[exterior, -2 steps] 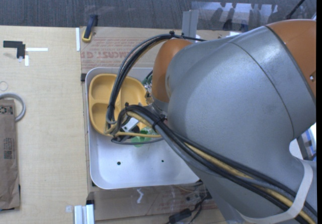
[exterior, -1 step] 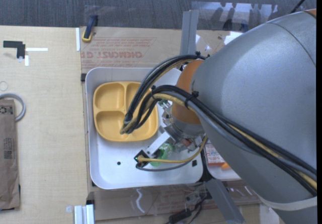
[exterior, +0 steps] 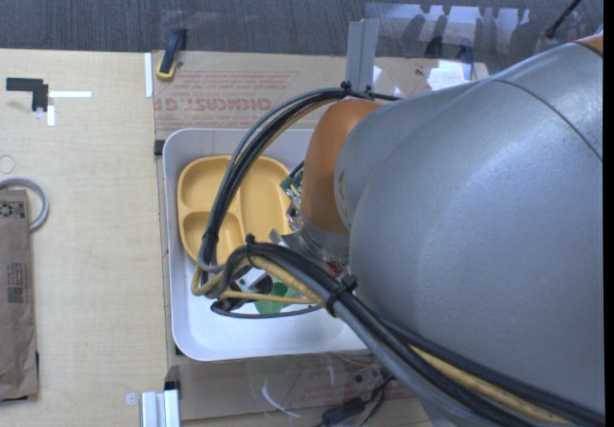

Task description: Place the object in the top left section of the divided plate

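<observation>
Camera view | divided plate (exterior: 216, 195) in left bin (exterior: 192, 339) | arm (exterior: 460, 224) hides hand; grip state untellable

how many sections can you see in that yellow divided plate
3. On the divided plate: a top left section, a smaller bottom left section, and a larger right section. The arm covers the plate's right edge, so more may be hidden.

Yellow divided plate (exterior: 223, 193) (white bin (exterior: 206, 343))

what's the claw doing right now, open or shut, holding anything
Claw: cannot be told; the grey arm with the orange band hides it over the yellow divided plastic plate.
</observation>
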You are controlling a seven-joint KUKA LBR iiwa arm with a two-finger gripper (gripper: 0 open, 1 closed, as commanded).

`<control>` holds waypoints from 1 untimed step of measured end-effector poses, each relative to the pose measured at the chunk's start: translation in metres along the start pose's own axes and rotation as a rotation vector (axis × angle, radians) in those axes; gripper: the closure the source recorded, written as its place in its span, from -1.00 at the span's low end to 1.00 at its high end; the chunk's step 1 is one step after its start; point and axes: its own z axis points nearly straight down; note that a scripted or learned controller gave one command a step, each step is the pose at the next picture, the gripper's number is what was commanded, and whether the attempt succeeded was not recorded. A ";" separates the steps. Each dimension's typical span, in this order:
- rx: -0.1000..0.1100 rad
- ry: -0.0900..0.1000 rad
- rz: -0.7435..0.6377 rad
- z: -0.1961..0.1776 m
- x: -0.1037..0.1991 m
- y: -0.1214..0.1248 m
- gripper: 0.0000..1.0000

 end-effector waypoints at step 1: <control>0.000 0.000 -0.099 -0.032 0.023 0.043 1.00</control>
